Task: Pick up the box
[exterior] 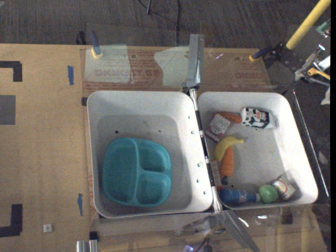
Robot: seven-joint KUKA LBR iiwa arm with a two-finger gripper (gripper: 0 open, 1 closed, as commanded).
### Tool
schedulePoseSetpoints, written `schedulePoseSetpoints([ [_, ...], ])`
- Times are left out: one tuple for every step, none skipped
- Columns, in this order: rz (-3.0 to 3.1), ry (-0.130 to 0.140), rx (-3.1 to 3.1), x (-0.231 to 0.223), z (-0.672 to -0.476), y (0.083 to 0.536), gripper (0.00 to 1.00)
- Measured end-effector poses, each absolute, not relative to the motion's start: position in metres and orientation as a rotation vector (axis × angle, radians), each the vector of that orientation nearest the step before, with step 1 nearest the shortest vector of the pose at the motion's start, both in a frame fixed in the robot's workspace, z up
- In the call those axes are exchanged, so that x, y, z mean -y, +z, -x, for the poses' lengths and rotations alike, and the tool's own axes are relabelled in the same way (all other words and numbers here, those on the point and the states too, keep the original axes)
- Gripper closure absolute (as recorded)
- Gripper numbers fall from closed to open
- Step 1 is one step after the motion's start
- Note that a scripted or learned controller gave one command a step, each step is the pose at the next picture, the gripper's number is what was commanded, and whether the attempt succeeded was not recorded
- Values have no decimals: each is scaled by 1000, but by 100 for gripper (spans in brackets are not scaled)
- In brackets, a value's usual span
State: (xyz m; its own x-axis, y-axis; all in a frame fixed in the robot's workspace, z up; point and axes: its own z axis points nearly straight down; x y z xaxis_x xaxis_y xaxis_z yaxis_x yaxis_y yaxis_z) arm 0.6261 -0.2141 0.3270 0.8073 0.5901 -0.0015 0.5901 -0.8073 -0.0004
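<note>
— What is seen of the surface?
— Brown board is laid over the bench (42, 156), with dark carpet behind. Two white bins are counted: the left bin (100, 109) and the right bin (302, 156).
— And in them?
— One teal divided plate (137, 172) is held in the left bin. In the right bin are counted one red-and-white packet (219, 124), one banana (227, 145), one orange carrot (227, 163), one blue bottle (236, 196), one green ball (268, 193), one small carton (285, 188).
— The box?
— One white-and-black box (257, 118) is lying near the far wall.
— The claw?
— Its state cannot be told, so no place can be given relative to it.
</note>
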Motion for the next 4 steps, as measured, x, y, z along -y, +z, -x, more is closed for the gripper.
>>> schedulePoseSetpoints([
  [-3082, -5, -624, 220, -516, 182, 0],
  [-3065, -1, -689, 115, -483, 95, 0],
  [-2979, -2, -998, 206, -479, 130, 0],
  [-3105, -4, -490, 134, -545, 96, 0],
])
